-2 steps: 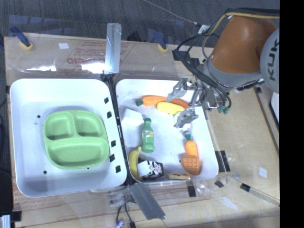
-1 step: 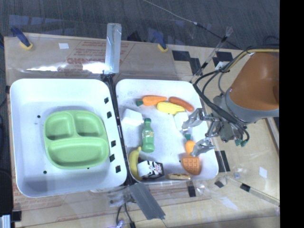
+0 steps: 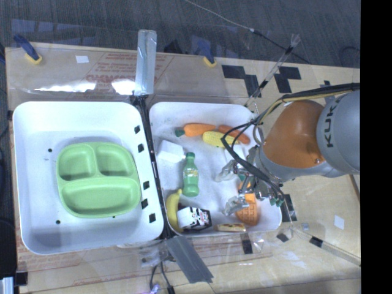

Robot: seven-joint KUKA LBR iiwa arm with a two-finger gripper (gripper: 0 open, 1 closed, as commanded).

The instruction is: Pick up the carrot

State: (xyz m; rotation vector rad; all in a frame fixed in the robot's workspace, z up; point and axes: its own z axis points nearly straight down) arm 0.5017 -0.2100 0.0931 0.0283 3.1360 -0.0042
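The end effector, fingers apart, is hovering low in the right bin, reaching stage; the carrot is lying at the far wall, so repositioning there seems needed.

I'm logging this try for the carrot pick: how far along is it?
Nothing looks done: the carrot lies at the right bin's far end beside the corn. In hand: the gripper hangs low at the near end, over an orange item. Left: reaching, gripping and lifting the carrot.
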